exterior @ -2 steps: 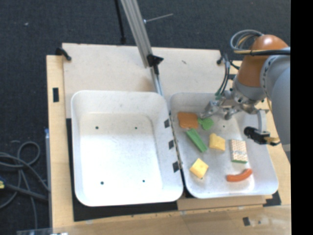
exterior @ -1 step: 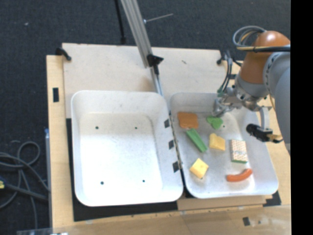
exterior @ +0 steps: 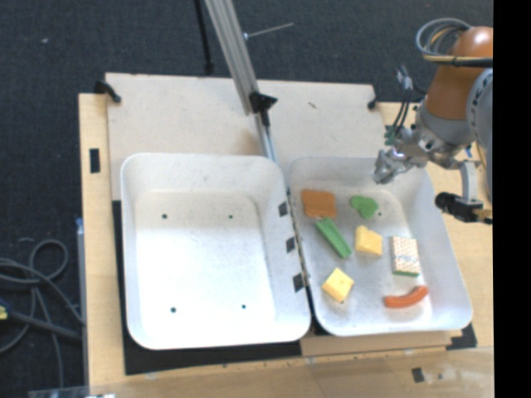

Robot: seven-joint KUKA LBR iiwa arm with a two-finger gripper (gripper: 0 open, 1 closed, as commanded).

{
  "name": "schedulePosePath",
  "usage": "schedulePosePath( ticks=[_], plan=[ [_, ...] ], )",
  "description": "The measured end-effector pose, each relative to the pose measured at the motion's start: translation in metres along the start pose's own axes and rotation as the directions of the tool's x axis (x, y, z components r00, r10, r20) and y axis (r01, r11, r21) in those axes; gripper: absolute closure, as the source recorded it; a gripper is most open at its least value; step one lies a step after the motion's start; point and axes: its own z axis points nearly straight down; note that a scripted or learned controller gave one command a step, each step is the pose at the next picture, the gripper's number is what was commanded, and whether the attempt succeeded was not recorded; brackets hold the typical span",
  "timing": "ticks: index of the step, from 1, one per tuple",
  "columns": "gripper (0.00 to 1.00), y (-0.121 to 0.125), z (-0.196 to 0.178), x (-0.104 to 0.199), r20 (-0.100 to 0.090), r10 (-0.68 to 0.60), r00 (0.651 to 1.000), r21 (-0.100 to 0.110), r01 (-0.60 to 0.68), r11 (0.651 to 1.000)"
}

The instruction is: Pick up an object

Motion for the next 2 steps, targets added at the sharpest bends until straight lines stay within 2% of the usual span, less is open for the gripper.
schedulePosePath(
  ticks=[2],
  plan=[
    [1.0,0.016,-0.097,-0.008,0.0,-0.005,1.0,-0.001,0.005,1.0]
  ],
)
